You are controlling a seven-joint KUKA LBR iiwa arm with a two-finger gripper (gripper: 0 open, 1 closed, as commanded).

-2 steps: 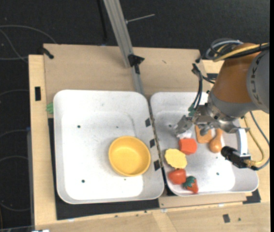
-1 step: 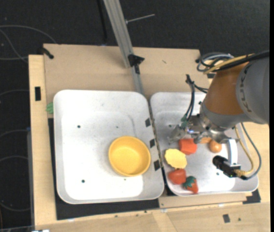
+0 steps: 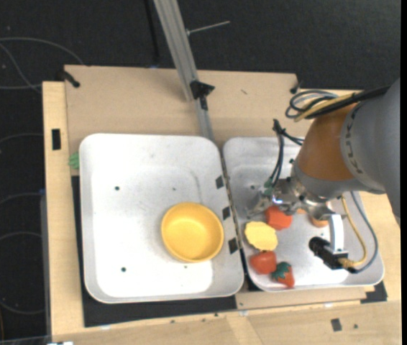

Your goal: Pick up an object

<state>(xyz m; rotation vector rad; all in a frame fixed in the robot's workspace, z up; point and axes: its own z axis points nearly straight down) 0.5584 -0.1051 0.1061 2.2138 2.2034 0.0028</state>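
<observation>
Reaching into the right bin (image 3: 236, 157), the gripper (image 3: 284, 205) hung over an orange-red toy (image 3: 280, 220) near the bin's left wall; whether its jaws were open, I couldn't tell.

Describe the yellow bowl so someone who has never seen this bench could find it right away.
Start at the left white bin, the larger-looking of the two trays on the bench. The yellow bowl sits upright near that bin's lower right corner, close to the wall shared with the right bin. It is round, hollow and alone in its tray, unlike the small yellow lump crowded among red pieces next door.
</observation>
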